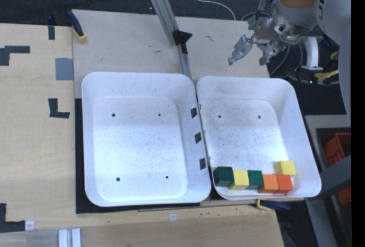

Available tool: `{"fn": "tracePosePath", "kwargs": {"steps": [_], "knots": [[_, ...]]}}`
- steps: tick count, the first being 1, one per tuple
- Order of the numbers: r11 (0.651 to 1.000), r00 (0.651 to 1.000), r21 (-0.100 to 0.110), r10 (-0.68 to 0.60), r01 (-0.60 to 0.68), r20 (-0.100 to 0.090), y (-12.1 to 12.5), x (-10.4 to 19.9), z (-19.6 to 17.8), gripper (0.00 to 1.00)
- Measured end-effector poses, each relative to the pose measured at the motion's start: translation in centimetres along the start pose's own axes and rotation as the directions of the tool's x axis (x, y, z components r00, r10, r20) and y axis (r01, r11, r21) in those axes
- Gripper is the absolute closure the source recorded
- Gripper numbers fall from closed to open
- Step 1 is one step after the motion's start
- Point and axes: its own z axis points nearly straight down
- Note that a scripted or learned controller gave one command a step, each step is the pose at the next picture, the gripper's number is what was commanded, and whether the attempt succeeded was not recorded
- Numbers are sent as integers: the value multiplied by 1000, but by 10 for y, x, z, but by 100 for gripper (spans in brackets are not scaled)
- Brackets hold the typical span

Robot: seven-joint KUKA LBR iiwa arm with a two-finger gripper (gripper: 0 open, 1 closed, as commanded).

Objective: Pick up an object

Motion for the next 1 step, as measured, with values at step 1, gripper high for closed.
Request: {"fn": "tracePosePath", "kwargs": {"steps": [1], "knots": [[1000, 1000, 11, 8, -8, -1, -106, -55, 88, 0]]}}
